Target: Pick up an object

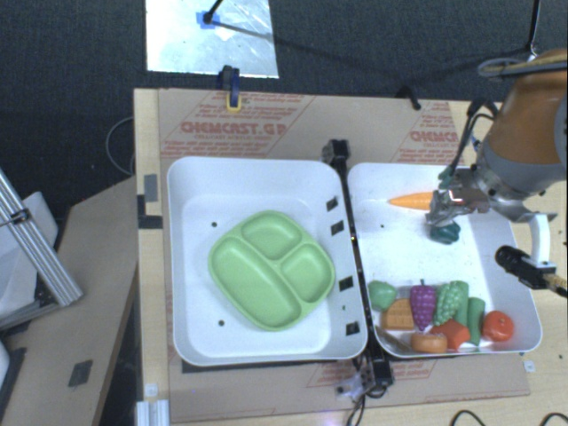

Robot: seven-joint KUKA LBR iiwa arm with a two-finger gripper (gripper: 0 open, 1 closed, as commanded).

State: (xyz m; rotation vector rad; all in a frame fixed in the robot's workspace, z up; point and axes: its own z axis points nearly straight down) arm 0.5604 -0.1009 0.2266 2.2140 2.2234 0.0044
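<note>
1 fixed camera looks down at a slant from above the tabletop [266, 114], far enough back to take in both white bins [191, 238] and the arm [532, 122] entering at right.

Brown board [266, 118] under the bins reads "CHEMCAST GP".

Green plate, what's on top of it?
Nothing lies on the green plate; its three compartments show bare. The bin floor beneath it is covered.
</note>
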